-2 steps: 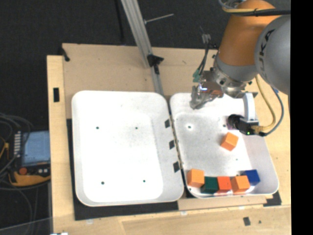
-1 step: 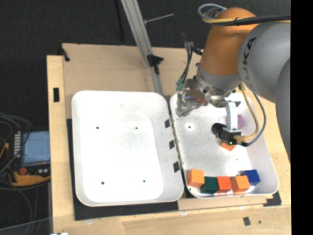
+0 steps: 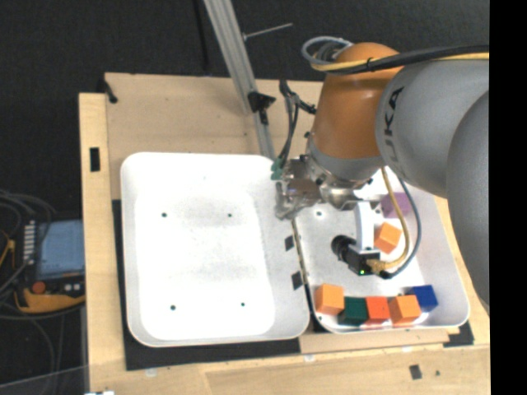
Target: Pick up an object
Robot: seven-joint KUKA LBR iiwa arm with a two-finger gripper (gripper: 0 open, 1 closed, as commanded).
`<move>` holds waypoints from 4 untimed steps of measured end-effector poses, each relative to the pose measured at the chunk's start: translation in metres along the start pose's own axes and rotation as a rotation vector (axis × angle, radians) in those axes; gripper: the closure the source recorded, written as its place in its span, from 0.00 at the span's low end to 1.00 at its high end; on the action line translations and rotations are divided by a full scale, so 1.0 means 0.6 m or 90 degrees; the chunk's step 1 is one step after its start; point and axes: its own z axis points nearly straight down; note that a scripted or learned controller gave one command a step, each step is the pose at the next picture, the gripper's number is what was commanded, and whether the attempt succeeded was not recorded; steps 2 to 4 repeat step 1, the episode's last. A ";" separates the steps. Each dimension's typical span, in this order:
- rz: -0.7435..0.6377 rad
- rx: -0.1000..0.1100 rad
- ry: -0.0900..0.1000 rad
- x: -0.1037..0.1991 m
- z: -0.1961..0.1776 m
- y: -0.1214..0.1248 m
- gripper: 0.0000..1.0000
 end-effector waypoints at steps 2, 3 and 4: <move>-0.003 -0.001 0.002 0.082 -0.013 -0.045 1.00; -0.003 -0.001 0.002 0.082 -0.013 -0.045 1.00; -0.003 -0.001 0.002 0.082 -0.013 -0.045 1.00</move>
